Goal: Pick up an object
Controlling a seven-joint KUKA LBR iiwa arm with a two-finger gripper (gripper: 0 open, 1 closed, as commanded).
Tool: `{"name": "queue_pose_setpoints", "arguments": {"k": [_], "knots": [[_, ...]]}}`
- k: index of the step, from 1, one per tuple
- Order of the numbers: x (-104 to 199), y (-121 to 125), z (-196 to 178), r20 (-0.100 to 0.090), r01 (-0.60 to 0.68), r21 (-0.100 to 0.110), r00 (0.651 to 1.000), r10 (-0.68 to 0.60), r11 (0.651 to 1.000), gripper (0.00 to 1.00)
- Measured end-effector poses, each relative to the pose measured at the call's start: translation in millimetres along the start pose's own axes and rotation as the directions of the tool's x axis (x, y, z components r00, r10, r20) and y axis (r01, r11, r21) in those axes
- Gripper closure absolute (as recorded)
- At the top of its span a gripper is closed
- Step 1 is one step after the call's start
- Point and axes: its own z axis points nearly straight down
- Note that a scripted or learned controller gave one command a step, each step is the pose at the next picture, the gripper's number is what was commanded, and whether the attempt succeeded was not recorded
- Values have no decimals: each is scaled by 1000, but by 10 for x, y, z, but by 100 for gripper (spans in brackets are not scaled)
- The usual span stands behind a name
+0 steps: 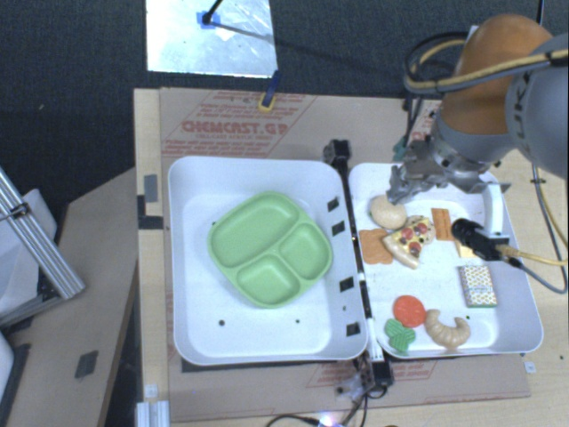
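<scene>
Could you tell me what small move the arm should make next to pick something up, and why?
Probably a short straight descent. The gripper hangs just above the round beige bun near the back of the right bin, with nothing seen between its fingers. The pizza slice lies close beside the bun, so lowering without drifting sideways seems safest before closing.

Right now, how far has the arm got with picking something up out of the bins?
Nothing looks lifted yet: the toy pizza slice, red tomato and tan croissant all lie in the right white bin. The gripper is low over the round beige bun. Grasping and raising it remain.
</scene>
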Motion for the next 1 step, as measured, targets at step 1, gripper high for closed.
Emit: {"name": "queue_pose_setpoints", "arguments": {"k": [1], "knots": [[482,147,207,0,-1,2,1000,1,1000,100]]}}
